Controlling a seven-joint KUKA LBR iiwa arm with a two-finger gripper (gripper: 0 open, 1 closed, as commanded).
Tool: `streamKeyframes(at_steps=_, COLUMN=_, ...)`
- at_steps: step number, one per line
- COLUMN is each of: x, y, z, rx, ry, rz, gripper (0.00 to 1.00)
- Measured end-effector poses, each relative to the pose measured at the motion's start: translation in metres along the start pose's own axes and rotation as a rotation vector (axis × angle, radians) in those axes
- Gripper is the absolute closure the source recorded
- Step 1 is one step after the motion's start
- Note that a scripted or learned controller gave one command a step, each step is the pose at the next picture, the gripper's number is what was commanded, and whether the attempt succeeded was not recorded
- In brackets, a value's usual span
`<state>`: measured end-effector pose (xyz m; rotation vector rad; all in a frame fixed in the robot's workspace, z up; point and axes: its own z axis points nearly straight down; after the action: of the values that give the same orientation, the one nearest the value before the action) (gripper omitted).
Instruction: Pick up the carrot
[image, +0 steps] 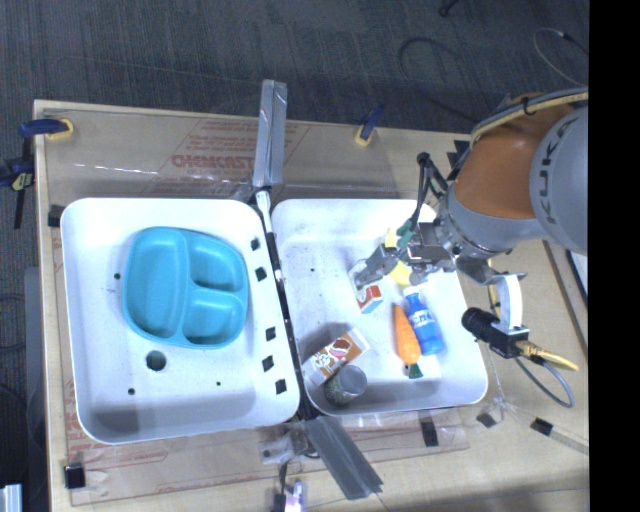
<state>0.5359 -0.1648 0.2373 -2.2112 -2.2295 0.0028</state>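
Where my arm (520, 180) reaches in from the right, my gripper (385, 262) hangs over the far middle of the right bin (310, 240), its fingers spread apart with nothing between them. My carrot (405, 335) lies just near and right of it, not touched: a short orange spindle, thicker at its far end and tapering toward the near rim, lying almost lengthwise from far to near. A blue tube (425, 328) with a white cap lies along its right side, touching or nearly so. A small red and white pack (371, 297) sits just below my fingers, to the carrot's far left. A brown packet (338, 352) and a grey can (347, 383) rest at the near left of this bin. Over in the left bin (100, 380) lies a blue tray (187, 286) with three compartments.
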Motion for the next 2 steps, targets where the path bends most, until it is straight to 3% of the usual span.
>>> streamKeyframes(at_steps=1, x=-0.045, y=-0.033, z=0.146, rx=0.0, ry=0.001, rz=0.279, gripper=0.0)
streamKeyframes(at_steps=2, x=-0.03, y=-0.059, z=0.04, rx=-0.003, ry=0.0, rz=0.151, gripper=0.0)
